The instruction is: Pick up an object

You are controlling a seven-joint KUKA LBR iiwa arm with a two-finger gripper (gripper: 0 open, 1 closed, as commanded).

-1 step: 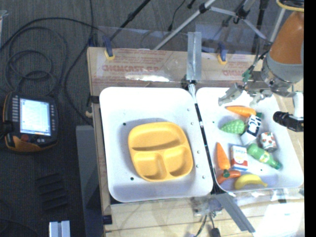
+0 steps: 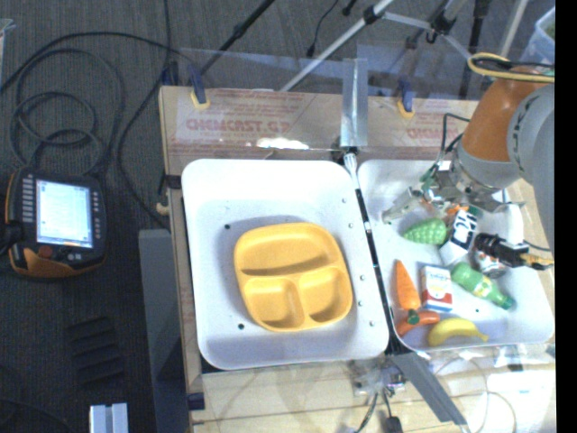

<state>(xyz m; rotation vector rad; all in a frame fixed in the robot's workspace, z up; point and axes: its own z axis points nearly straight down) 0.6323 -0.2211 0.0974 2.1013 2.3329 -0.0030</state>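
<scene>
Gripper (image 2: 431, 197), grip state unclear, hangs just above the green grapes (image 2: 425, 233) in the right bin (image 2: 541, 318).

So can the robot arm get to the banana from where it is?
Probably yes. The banana lies uncovered at the near edge of the right bin, with nothing on top. The gripper sits at the far end of that bin, so it would cross over the green bottle and small carton.

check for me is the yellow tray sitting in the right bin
No, the yellow tray lies in the left bin, while the right bin holds the small items.
</scene>
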